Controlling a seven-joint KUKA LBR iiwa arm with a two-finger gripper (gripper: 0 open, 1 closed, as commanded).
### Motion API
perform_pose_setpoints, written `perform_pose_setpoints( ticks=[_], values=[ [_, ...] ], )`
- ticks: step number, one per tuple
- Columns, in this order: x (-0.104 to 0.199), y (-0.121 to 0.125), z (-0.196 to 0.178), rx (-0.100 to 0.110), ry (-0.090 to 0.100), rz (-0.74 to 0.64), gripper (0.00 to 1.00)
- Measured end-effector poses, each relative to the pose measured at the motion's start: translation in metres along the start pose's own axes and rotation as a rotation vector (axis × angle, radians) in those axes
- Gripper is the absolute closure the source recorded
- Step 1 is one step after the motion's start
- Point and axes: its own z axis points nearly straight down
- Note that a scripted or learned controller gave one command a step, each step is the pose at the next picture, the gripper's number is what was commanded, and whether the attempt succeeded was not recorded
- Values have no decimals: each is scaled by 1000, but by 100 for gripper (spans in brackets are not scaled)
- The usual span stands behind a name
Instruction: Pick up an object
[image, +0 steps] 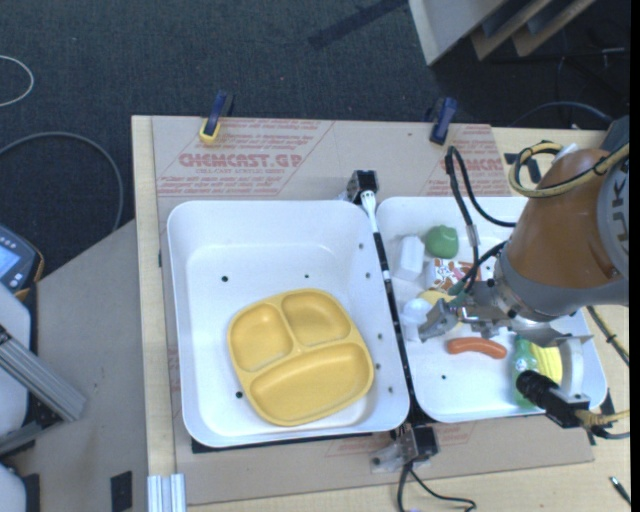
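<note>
We see the tool (437, 322) low inside the right bin (470, 400), reaching in from the right with its tip pointing toward the divider between the two bins. We cannot tell its state at this angle; nothing visibly sits in it. The nearest candidate is the orange sausage-shaped toy (477, 348), lying just beside the tool, toward the near rim and a bit back toward the arm, with its long axis running roughly along the arm's reach direction. We judge the coming move turns on that: the tool sits just past the toy's end, so it needs a short pull-back and drop. The green ball-like toy (441, 241) is farther from the tool, on the far side. The yellow divided plate (298, 355) lies well apart in the left bin (200, 240).
</note>
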Motion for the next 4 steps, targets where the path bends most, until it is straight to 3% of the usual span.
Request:
perform_pose_setpoints(
  ticks=[1, 2, 3, 4],
  values=[
    [-1, 3, -10, -7, -3, 0, 100],
    [-1, 3, -10, -6, -3, 1, 0],
    [-1, 3, -20, -10, -4, 0, 100],
    [-1, 3, -20, -9, -3, 1, 0]
  ],
)
